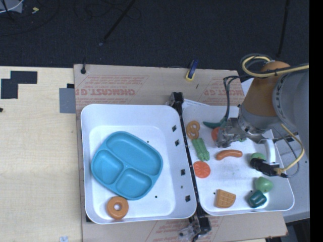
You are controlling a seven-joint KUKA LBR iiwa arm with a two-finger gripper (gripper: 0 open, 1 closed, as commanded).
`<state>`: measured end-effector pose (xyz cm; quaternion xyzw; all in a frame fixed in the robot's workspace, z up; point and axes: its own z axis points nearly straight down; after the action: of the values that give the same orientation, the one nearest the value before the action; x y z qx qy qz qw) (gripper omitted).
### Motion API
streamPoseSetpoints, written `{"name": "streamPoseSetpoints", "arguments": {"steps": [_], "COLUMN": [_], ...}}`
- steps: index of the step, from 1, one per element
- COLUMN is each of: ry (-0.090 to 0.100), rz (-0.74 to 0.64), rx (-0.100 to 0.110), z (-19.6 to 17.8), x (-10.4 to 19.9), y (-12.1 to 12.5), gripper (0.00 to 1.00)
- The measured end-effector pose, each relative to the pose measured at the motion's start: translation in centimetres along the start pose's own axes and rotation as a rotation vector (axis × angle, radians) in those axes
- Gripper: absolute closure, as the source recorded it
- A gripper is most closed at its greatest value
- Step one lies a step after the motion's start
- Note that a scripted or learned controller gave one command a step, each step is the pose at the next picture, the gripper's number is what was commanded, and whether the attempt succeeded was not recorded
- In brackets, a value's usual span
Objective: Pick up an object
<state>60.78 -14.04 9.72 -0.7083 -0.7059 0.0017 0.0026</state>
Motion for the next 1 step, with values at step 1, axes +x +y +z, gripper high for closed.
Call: {"name": "streamPoseSetpoints", "arguments": {"steps": [1], "ry": [-0.001], "rz": [0.000], "rx": [-0.006], "z": [-4.25], "x": [-0.29], "y": [0.24], "gripper": [1.00]}}
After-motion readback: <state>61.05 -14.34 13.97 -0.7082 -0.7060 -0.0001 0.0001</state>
